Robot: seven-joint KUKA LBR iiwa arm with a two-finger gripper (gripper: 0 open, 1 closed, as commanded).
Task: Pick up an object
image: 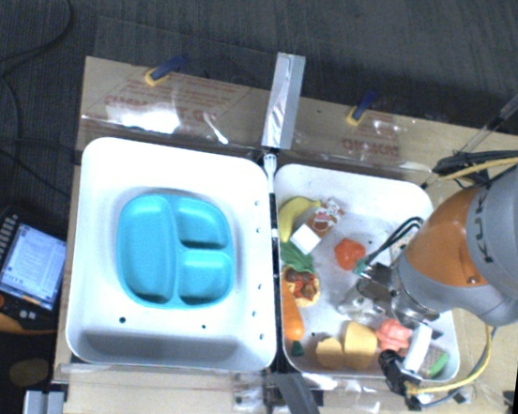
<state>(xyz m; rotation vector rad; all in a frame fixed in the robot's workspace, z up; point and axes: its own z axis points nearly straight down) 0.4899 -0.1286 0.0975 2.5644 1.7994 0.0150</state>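
Note:
The right bin (pixel 357 181) holds several toy foods: a yellow banana (pixel 293 213), a white block (pixel 304 239), a red piece (pixel 349 253), a strawberry-like item (pixel 326 216), a red and green piece (pixel 303 284), an orange carrot (pixel 292 322), a yellow wedge (pixel 360 341), a tan piece (pixel 329 352), a pink piece (pixel 394 336) and a green item (pixel 437 364). My gripper (pixel 365 299) reaches down into the middle of this bin, right of the red and green piece and above the yellow wedge. The wrist hides its fingertips.
The left bin (pixel 95 227) holds a blue divided tray (pixel 176 247). Clamps and taped plastic line the bench's back edge (pixel 252 115). A handheld pendant (pixel 19 269) lies off the bench on the left. Cables hang from the arm near the right bin's lower right corner (pixel 448 392).

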